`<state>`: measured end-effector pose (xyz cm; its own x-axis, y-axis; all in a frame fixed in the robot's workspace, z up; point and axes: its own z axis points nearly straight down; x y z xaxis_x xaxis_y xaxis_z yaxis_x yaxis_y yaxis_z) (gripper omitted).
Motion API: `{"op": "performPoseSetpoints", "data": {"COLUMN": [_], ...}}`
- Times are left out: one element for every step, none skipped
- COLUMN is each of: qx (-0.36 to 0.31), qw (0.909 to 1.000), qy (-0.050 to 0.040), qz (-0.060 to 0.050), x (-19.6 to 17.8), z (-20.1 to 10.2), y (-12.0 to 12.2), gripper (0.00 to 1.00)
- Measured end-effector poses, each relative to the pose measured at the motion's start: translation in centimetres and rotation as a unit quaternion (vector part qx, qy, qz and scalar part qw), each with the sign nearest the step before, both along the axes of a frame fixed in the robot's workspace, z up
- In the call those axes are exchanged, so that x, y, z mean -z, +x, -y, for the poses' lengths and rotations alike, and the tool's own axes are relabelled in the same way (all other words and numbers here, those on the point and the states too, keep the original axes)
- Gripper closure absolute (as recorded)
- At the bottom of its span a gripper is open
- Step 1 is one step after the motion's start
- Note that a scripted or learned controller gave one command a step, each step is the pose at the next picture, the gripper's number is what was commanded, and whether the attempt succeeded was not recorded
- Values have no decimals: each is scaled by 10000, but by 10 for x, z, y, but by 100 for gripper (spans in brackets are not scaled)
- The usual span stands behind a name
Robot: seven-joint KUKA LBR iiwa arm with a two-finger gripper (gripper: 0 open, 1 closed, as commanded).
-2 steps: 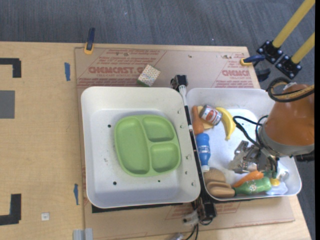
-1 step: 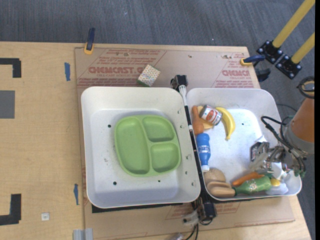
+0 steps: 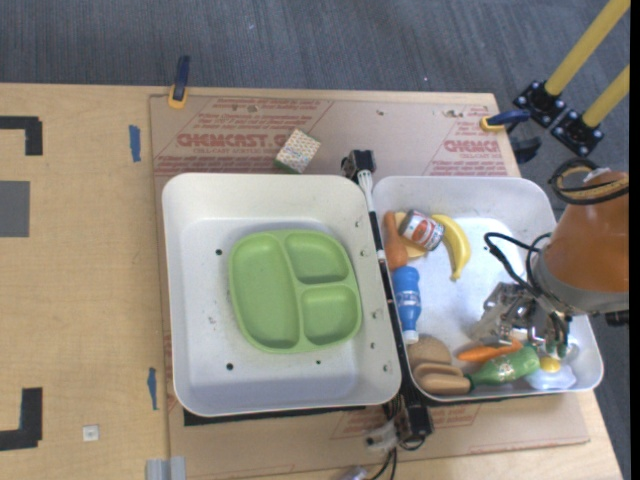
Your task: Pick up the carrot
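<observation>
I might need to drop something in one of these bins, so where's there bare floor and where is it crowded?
Left bin: bare floor rings the green divided plate, widest along the left wall. Right bin: a bare patch between the banana and the gripper. Crowded along its near wall, around the carrot.

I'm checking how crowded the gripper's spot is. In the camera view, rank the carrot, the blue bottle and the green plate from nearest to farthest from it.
From the gripper:
1. carrot, just below-left of it in the right bin
2. blue bottle, at that bin's left side
3. green plate, in the left bin
</observation>
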<state>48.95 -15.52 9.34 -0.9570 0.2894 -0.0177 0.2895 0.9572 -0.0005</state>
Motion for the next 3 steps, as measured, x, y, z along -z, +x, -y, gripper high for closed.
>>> {"op": "performPoseSetpoints", "data": {"qx": [7,-555,-1181], "qw": [10000,9985,9930], "qy": [-9,27,0], "qz": [58,7,-5], "x": [0,-98,-3], "z": [0,-73,-46], "y": [2,64,-6], "gripper": [0,0,0]}}
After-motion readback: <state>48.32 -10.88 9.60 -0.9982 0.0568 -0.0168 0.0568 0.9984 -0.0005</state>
